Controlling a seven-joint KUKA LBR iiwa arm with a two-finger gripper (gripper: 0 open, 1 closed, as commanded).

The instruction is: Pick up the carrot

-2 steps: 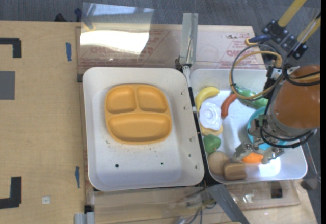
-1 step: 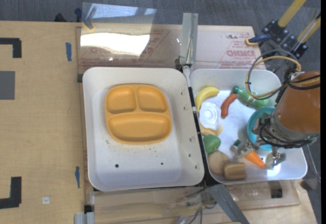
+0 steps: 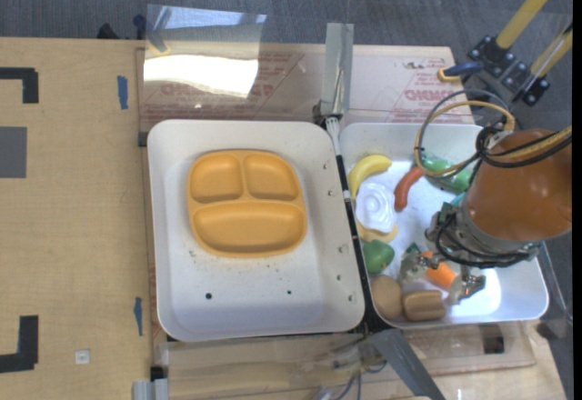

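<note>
The carrot (image 3: 441, 275) lies in the right bin (image 3: 523, 298), near its front edge, directly beneath my end effector (image 3: 443, 278); it shows as a small orange piece with a green tip, partly hidden by the fingers. It is probably a moulded toy: light, stiff, smooth and somewhat slippery, so a grip across its thicker orange middle should serve better than one at the tapered end. Whether my fingers stand open or closed about it I cannot tell, for my orange wrist band (image 3: 527, 189) and cabling cover them, and I cannot say that I hold it. Just left of the carrot sit a tan potato-like lump (image 3: 388, 295) and a brown bread-shaped piece (image 3: 424, 305), with a green pepper (image 3: 377, 255) behind them. Farther back lie a white fried egg (image 3: 376, 205), a yellow banana (image 3: 366, 170), a red-orange chilli (image 3: 406, 187) and a green item (image 3: 452, 173), all glossy plastic in look. The left bin (image 3: 173, 280) holds an orange divided plate (image 3: 245, 203) with three compartments. Both bins rest on a table (image 3: 64, 207) of pale brown board.
</note>
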